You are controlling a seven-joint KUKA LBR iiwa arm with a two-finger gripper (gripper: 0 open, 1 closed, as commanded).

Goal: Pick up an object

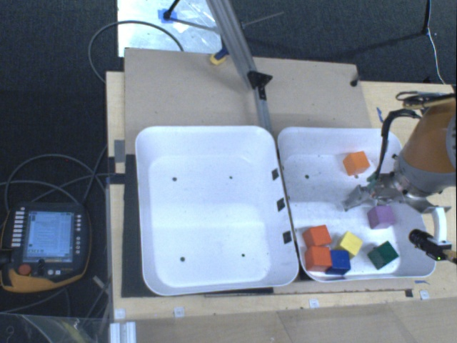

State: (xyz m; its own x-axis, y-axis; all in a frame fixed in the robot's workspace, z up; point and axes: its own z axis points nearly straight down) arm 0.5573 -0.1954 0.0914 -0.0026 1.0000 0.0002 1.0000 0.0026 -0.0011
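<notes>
Purple block [381, 216]: in right bin, mid-right area, resting on bin floor; sits just below/beside the tool, closest block to it.
Tool [359, 199]: grey metal, low over right bin floor, tips pointing left toward bin centre; can't tell how far open, fingers too blurred/small; nothing seen between them, purple block lies beside it, not in its grip.
Arm [428, 152]: comes in from right edge, orange band w/ grey wrist part below it; black cable loops over top of it.
Orange block [355, 163]: upper part of right bin, above the tool, apart from it.
Front cluster: two orange blocks [318, 246] stacked close, one above the other in view, near the bin's front-left corner; blue block [340, 260] touching the lower orange one; yellow block [350, 243] just right of them, near blue.
Green block [383, 254]: front-right of bin, below purple block, apart from yellow.
Right bin [307, 145]: white, shallow, holds all blocks.
Left bin [207, 206]: white, shallow, side by side w/ right bin, edges touching at centre.
Worktop [193, 84]: tan board under both bins.
Pole [235, 41]: grey, slanting from top down to the gap between bins.
Handheld controller [44, 247]: on dark floor far left, screen lit, cables around it.
</notes>
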